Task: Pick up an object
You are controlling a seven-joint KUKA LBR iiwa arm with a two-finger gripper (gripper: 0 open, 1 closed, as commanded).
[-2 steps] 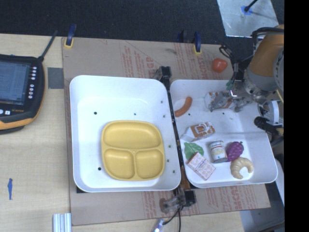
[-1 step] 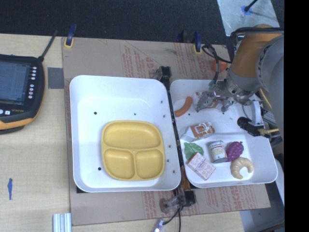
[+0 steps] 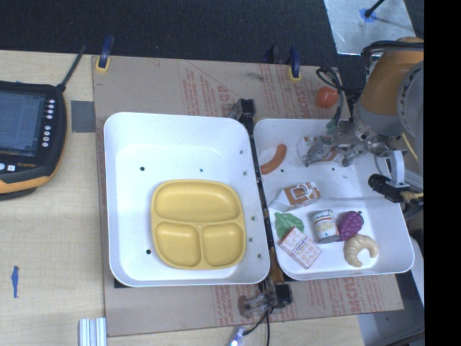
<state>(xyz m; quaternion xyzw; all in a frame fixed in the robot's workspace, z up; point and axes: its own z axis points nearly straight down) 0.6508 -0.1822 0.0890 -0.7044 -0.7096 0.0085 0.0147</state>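
Note:
My gripper (image 3: pixel 325 151) hangs low over the back of the right bin (image 3: pixel 344 187), with the arm coming in from the right. Just left of it lies a brown sausage (image 3: pixel 273 158). Nearer the front of that bin lie a small snack packet (image 3: pixel 301 193), a green leaf (image 3: pixel 288 223), a little can (image 3: pixel 325 225), purple grapes (image 3: pixel 350 223), a croissant (image 3: pixel 360 249) and a pink packet (image 3: pixel 300 248). I see nothing clearly held in the gripper.
The left bin (image 3: pixel 130 139) holds a yellow divided plate (image 3: pixel 198 223). A red tomato-like ball (image 3: pixel 328 96) sits on the board behind the right bin. A tablet pendant (image 3: pixel 25 135) lies at the far left of the bench.

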